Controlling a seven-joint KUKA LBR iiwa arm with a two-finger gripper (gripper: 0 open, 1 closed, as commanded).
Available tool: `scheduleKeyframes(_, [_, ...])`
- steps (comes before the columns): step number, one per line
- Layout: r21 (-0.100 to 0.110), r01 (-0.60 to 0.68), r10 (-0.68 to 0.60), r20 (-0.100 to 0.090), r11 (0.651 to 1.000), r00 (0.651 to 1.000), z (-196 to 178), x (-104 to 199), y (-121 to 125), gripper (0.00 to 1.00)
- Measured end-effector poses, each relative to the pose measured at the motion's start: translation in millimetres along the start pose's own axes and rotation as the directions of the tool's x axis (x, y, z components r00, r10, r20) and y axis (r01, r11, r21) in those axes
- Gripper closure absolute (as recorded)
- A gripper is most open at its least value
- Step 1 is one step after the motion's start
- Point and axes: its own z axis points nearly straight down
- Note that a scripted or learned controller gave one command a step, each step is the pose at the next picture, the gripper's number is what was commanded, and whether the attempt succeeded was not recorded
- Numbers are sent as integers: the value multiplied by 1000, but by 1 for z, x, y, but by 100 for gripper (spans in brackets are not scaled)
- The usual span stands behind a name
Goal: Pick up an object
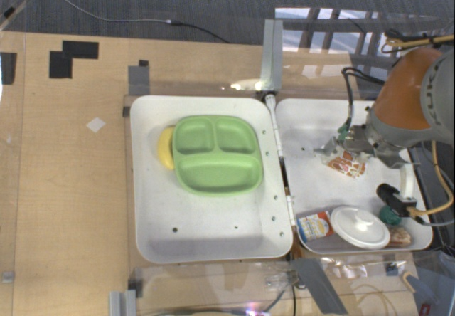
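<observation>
- Arm [402, 101] comes in from the view's right; gripper [333, 145] is low over the right bin [320, 190], in its upper half.
- Gripper state: cannot tell from this angle whether it is apart or together. Nothing is seen clamped in it.
- Packet [348, 164], red and white, crumpled: just beside the gripper, on its lower-right side in the view, lying on the bin floor. Contact with the gripper: cannot tell.
- Bowl [360, 228], white, round, mouth down: well below the gripper in the view, near the bin's lower edge.
- Cup [315, 225], small, with a red and blue label, on its side: below the gripper and a little to the view's left, touching the bowl's left edge.
- Brown thing [400, 237]: partly hidden past the bowl's right edge, down and to the view's right of the gripper; kind unclear.
- Left bin [206, 225]: across the divider, to the view's left of the gripper.
- Tray [217, 154], green, three compartments: in the left bin, about level with the gripper, well apart from it.
- Yellow thing [165, 149]: sticks out from under the tray's far left edge; farthest item from the gripper.
</observation>
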Motion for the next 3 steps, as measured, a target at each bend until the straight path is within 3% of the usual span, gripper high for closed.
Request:
scheduleKeyframes(1, [-15,-16,16,0,1000,1000,11,-30,14,0])
scheduleKeyframes(2, [30,33,-33,-8,999,999,-40,-33,34,0])
scheduleKeyframes(3, [-1,89,-89,1,996,996,0,-65,26,0])
